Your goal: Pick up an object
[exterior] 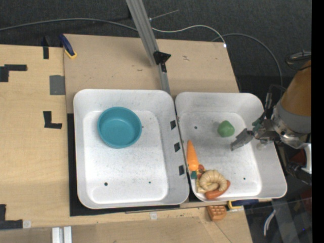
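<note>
The counter (126, 54) carries two shallow white bins side by side, and I reach in from the right. The left bin (86, 151) holds a blue bowl (119, 127), sitting toward its far left part, well apart from me. My end effector (242, 139) hangs over the right bin (253, 105), close to its right wall, one dark finger (239, 141) slanting down toward the left. Whether it is released or clenched I cannot tell from this slant; nothing shows between its tips.

The things I could pick up are all in the right bin. A green ball (226, 129) lies just beside my end effector, to its left, with bare floor around it, so I judge it the easiest target. An orange carrot (192, 157) rests along the bin's left wall, and a pale twisted pastry (211, 179) sits on a sausage (218, 190) in the near corner, crowded together and harder to take cleanly.
</note>
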{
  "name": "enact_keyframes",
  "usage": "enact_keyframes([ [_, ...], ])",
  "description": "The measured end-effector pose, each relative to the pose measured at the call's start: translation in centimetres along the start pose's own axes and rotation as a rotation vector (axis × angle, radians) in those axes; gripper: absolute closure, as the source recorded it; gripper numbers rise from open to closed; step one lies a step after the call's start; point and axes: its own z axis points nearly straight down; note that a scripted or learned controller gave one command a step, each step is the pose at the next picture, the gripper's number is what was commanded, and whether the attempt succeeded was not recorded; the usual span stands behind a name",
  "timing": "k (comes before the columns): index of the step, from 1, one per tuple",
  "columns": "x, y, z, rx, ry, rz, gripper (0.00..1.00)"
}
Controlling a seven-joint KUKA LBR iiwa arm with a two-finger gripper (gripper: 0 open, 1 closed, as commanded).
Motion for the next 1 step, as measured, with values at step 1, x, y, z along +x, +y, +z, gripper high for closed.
enact_keyframes([
  [1, -0.18, 0.33, 4.49, -0.001, -0.001, 0.000, 0.00],
])
